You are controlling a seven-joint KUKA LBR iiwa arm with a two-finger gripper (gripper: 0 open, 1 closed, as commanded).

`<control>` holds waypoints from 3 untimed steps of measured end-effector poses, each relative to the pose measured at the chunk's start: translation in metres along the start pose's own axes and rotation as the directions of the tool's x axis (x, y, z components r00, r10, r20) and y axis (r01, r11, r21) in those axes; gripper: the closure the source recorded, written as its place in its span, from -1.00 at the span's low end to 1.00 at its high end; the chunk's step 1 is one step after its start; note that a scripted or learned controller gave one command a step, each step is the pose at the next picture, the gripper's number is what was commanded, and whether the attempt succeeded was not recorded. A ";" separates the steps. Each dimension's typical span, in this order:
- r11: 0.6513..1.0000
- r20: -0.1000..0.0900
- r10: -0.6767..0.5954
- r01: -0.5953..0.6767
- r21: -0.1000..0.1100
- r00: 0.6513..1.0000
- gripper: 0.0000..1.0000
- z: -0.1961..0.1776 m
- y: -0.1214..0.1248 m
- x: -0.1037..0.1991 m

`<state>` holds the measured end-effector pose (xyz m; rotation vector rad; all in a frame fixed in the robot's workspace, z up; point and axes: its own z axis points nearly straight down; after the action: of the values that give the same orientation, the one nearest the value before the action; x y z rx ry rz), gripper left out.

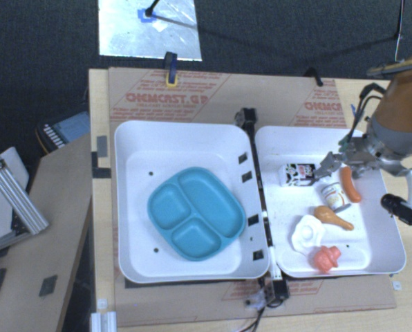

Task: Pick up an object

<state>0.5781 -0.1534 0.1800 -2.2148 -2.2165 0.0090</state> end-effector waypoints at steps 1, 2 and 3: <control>1.000 0.002 -0.002 0.002 -0.011 1.000 -1.00 -0.006 0.003 0.000; 1.000 0.001 -0.001 0.001 -0.007 1.000 -1.00 0.049 -0.005 0.006; 1.000 0.004 0.001 -0.001 -0.012 1.000 -1.00 0.096 -0.004 0.005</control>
<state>0.5732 -0.1487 0.0838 -2.2239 -2.2234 -0.0007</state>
